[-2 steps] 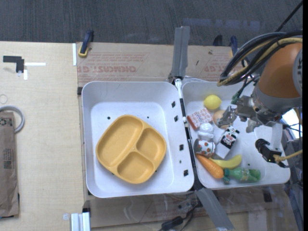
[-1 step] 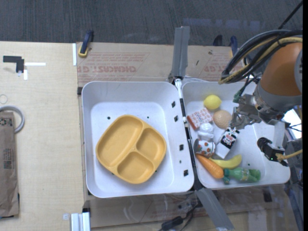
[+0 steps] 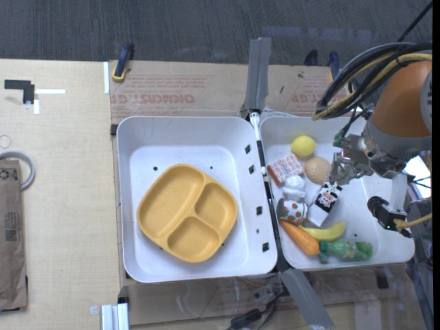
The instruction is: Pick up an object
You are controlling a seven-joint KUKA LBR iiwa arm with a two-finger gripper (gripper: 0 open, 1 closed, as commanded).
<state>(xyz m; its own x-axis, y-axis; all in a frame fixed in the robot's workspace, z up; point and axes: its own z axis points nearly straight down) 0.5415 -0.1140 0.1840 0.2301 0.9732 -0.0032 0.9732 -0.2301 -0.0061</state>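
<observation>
My gripper (image 3: 339, 176) hangs over the right-hand bin (image 3: 395, 253), in the middle of its clutter. From this slanted view I cannot tell how it is set, wide or narrow, and nothing shows clamped in it. The thing nearest me is the small black-and-white carton (image 3: 327, 198). It lies just beside my tip, toward the near edge of the bin and a little toward the left bin, and whether I am touching it I cannot say. Its long axis looks tilted, running from close under my tip away toward the near edge and the banana (image 3: 324, 231), so I judge I would have to close across that axis rather than along it. The tan round piece (image 3: 317, 170) sits just beside me on the side toward the left bin, about level with my tip. The lemon (image 3: 303, 146) lies beyond it, further to the back. The carrot (image 3: 299, 237) and the green bottle (image 3: 348, 250) lie well apart from me along the near wall. As I judge it, the move turns on a short shift toward the carton and down. The risk is that its neighbours crowd that side and I may nudge the tan piece or the white cup (image 3: 294, 185) instead of seating on the carton.
</observation>
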